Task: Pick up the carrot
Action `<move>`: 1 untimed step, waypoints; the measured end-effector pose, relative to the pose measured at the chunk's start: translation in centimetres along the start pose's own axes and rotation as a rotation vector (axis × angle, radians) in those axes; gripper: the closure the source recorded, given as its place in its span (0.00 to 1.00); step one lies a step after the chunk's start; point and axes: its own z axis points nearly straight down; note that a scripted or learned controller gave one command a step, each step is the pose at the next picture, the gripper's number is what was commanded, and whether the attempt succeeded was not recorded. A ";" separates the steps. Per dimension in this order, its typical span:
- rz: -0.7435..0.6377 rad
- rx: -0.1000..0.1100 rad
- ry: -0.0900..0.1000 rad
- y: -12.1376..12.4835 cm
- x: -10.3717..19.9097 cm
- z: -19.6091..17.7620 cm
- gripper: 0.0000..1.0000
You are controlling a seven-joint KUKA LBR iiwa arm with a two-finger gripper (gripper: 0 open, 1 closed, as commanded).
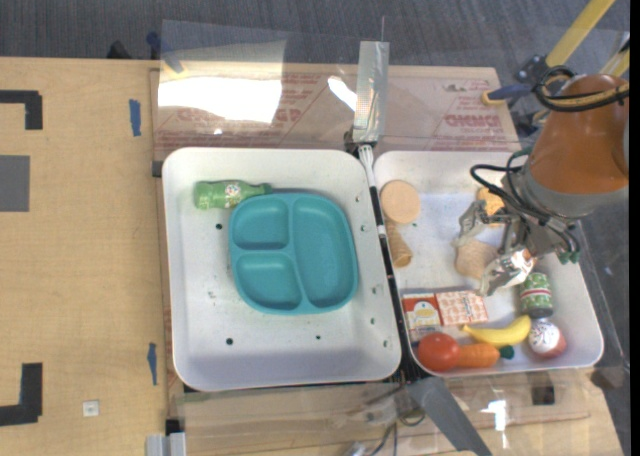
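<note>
My arm (pixel 578 149) entered from the right, its orange band and grey wrist covering the upper right corner of the right bin (pixel 440 194). Looped black cables hung about the wrist and hid part of the bin wall behind them. My gripper (pixel 500 244) stood low over the middle of the right bin, in a clutter of metal parts and wiring. I could not tell whether my jaws were spread or pressed together, nor whether anything lay between them.

The carrot (pixel 478 355) lay on the bin floor at the near edge of the right bin, an orange tapering piece, lying crosswise. Its left end met a round, glossy red tomato (pixel 437 348), and I could not make out exactly where one ended and the other began. A curved yellow banana (pixel 503 331) lay just above it. The carrot was apart from my gripper.

Further items in the right bin: a flat printed carton (pixel 443 308) with red markings, a small can (pixel 536 293) with a red and green label, a pale round object (pixel 546 339) in the near right corner, too blurred to identify, a tan disc (pixel 400 201) with a tan cylinder (pixel 399 245) below it near the divider, and a rough beige lump (pixel 471 260) beside my gripper.

The left bin (pixel 190 244) held a smooth teal plate (pixel 294 251) with three compartments and a green bottle (pixel 226 194) lying on its side at the plate's upper left. Clear plastic sheeting (pixel 300 104) lay on the tabletop (pixel 70 244) behind both bins, with glare washing out part of it.
</note>
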 end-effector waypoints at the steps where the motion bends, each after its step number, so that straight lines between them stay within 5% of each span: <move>1: -0.051 0.011 -0.021 -3.2 -8.5 1.6 0.00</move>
